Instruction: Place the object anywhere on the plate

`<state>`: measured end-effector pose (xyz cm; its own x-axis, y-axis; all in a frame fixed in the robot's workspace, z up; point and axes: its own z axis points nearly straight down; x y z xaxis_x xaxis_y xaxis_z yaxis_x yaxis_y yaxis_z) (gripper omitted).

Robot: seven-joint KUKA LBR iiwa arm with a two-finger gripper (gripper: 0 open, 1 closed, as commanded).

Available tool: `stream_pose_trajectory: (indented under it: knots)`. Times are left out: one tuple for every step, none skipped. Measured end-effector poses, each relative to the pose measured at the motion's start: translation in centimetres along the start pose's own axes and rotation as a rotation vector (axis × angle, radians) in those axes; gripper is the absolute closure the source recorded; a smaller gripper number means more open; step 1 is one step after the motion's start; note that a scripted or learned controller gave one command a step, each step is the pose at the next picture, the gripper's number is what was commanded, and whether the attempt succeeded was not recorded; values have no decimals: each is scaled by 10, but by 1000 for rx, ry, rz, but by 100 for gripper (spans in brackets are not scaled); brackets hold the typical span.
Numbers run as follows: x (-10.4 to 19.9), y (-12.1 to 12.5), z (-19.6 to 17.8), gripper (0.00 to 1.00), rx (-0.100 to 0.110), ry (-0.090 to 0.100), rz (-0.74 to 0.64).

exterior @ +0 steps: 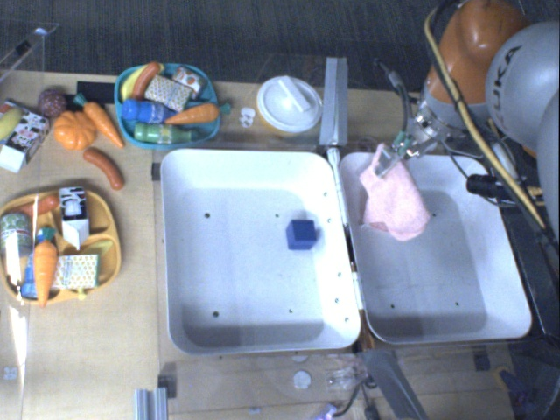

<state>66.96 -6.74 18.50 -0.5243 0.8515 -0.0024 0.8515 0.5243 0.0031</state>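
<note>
- The claw (395,151) hangs over the back left corner of the right bin (490,322), closed on the top corner of a pink cloth (395,201), which appears pinched between its tips.
- The cloth droops from that pinch in a loose fold; its lower end seems to sag close to the bin floor, though whether it touches is hard to tell.
- Judged from this, the pick-up looks done and the carry is what remains: the cloth is nowhere on a plate yet.
- The likeliest plate is the white round dish (289,103) on the table (131,348) just behind the left bin (210,322), with yellow showing beneath its rim.
- Between cloth and dish stand the bins' raised walls and a grey upright post (331,103); a dangling hem could snag there.
- A blue cube (302,234) sits alone in the left bin, clear of that path.
- Further left, a blue bowl of toy food (166,105), a yellow tray (58,245), and loose toy vegetables (87,134) crowd the table, well apart from the dish.
</note>
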Motion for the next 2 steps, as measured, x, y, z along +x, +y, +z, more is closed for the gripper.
stream_pose_trajectory:
  knots:
    - [1, 3, -41, 100, -2, -1, -8]
    - [49, 6, -32, 100, -1, 1, -412]
